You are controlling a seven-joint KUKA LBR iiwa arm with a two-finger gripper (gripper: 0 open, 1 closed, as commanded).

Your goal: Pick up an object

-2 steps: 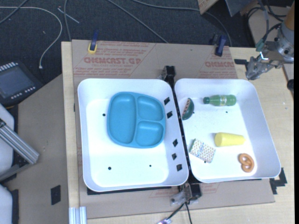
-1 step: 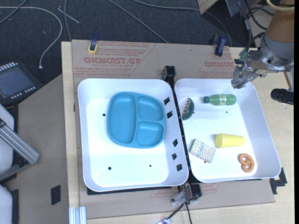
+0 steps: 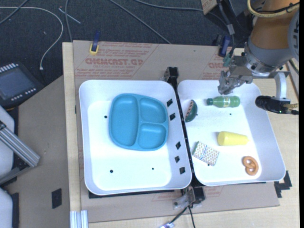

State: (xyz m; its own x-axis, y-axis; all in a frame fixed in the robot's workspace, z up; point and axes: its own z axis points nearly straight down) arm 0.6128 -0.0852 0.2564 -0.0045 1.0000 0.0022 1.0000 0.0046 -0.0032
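Green bottle (image 3: 223,101) lies near right bin's (image 3: 266,127) far rim, open floor nearward. Gripper (image 3: 229,87) just above it; grip state indiscernible.

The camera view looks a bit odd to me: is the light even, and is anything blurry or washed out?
In the camera view, soft overhead light casts only faint shadows; the white right bin and left bin look bright, nearly washed out; the blue plate and green bottle stay clear; the claw and the arm above it look slightly soft.
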